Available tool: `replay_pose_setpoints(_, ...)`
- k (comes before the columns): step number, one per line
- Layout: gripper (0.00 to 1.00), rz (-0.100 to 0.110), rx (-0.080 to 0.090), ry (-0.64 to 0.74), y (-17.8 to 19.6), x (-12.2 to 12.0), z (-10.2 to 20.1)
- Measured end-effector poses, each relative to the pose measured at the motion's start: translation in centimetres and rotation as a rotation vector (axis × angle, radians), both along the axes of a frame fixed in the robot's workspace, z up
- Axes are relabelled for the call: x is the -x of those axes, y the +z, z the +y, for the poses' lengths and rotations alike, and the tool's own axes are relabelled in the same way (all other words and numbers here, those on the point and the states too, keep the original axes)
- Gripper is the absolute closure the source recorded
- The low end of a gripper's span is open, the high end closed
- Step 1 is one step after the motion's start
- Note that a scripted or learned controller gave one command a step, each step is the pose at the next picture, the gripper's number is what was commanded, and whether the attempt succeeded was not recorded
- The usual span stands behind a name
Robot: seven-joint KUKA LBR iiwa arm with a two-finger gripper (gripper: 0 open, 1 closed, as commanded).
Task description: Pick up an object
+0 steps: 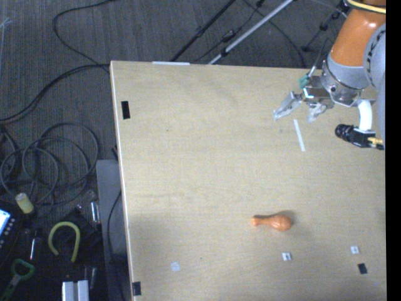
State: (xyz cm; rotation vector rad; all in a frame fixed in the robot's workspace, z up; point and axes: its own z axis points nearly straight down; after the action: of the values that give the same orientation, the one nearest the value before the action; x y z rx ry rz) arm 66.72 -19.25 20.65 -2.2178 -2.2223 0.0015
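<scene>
one camera hangs fixed high over the bench and looks down at a slant. the tan top fills most of the frame from the middle to the right, while dark carpet with loose cables runs along the top and left. the arm comes in at the upper right corner, seen from well back.

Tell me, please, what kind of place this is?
Probably a robotics lab or workshop. A robot arm with a gripper hangs over a plain tan bench, and loose cables and stand legs lie on grey carpet.
</scene>
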Motion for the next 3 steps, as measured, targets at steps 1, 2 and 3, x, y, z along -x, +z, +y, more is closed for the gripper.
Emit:
replay_pose_setpoints(1,0.0,-0.001,0.003,0.339,-10.7,-0.1,-3.1)
replay_pose_setpoints(2,0.0,-0.003,0.002,0.667,-12.2,-0.2,-0.5)
replay_pose_setpoints(3,1.0,-0.006,0.002,0.667,-11.2,-0.3,-0.5)
